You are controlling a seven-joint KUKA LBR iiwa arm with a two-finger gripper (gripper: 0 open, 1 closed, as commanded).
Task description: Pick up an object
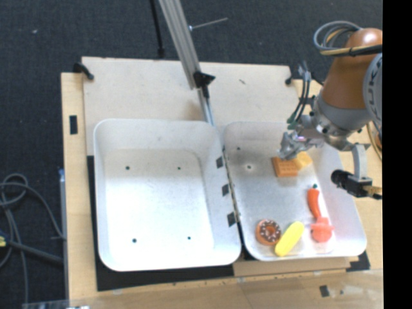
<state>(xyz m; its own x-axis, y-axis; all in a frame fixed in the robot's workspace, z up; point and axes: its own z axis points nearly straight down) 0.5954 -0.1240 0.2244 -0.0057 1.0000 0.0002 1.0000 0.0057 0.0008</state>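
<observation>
Near the far edge of the right white plastic bin (360,234), my gripper (291,148) hovers over the orange rectangular block (285,167); its grip I cannot tell.

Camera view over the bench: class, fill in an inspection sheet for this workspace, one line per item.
Surface: bench bearing two white bins, left bin and right bin.
Job's things: in the right bin, orange block, orange-red tool, yellow banana, doughnut.
Clutter: nothing seen.
Grippers: gripper low above the block.
Cables: loops at arm; floor cables.
Surroundings: dark carpet, metal post.
</observation>
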